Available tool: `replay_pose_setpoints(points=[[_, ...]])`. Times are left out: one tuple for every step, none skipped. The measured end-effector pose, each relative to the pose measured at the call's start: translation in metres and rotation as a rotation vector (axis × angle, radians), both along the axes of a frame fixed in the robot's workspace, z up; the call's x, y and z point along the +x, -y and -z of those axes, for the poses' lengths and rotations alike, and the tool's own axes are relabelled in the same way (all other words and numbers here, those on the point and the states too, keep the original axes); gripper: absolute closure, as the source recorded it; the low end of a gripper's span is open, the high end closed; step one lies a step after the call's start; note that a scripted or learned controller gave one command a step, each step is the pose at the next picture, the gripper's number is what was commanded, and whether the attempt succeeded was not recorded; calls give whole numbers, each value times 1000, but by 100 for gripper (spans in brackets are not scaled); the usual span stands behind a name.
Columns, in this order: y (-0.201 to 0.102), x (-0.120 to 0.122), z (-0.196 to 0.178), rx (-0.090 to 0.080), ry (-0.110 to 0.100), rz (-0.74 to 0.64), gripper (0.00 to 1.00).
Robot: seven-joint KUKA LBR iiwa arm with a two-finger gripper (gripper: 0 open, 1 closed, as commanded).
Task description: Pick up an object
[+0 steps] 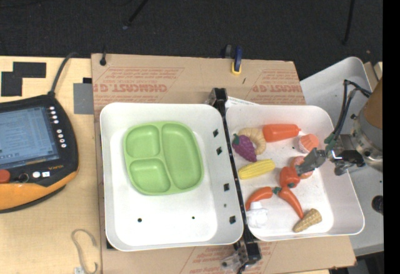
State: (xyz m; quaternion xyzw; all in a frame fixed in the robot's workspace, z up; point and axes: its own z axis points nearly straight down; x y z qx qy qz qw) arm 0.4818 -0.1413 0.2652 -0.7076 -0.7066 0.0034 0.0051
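The right bin holds several toy foods: an orange carrot, a purple eggplant, a yellow corn cob, a red pepper, an orange-red chili, a tan cone-shaped piece and a pink piece. My gripper reaches in from the right and hangs low over the bin's right half. It is open. One finger sits just up and right of the red pepper, the other is over bare bin floor. Nothing is between them.
The left bin carries a green divided plate. A black divider separates the bins. A teach pendant lies on the bench at far left. A blue clamp stands at the cardboard's back edge.
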Motion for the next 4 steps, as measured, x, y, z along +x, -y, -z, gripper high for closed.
replay_pose_setpoints(points=[[0,2,-5,-2,11,-2,0],[-5,-3,58,0,3,-3,0],[-9,-11,121,1,3,-2,0],[-11,-12,175,1,4,-3,0]])
